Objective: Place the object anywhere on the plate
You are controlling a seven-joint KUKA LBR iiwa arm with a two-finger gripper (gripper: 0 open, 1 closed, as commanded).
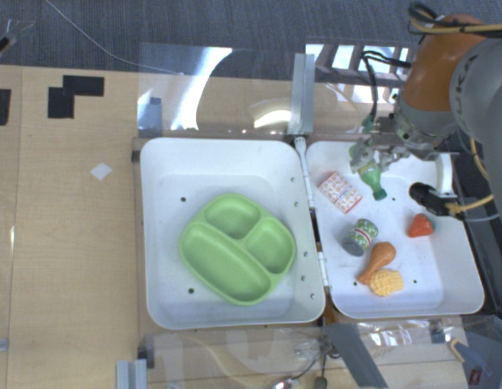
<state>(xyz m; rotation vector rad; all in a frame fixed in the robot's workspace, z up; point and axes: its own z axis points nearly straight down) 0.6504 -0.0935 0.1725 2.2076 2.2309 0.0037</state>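
Hand [371,162] hovered over right bin [453,290], looked clamped on a green toy [374,181]. Could've easily dropped it crossing to the plate [237,249], grip seemed shallow

One fixed camera looks down at a slant on both white bins [154,217], from well above the bench [65,241]

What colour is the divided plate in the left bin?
Light green, all three compartments alike; the plate shows plainly in the camera view.
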